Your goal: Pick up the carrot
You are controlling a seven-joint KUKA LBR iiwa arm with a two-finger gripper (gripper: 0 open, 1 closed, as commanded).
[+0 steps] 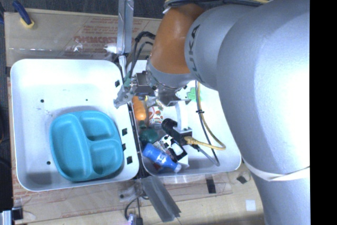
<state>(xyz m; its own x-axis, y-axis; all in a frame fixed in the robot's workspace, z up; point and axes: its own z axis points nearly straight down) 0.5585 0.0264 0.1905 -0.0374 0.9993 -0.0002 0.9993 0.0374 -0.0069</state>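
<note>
The gripper is hanging low over the right bin, directly above the carrot lying near the bin's left wall. Whether it is grasping cannot be told. Centre on the carrot, avoiding the neighbouring blue bottle.

Small orange tapered carrot, lying lengthwise along the twelve-to-six o'clock line at the right-hand bin's nine o'clock edge, top end partly hidden.
</note>
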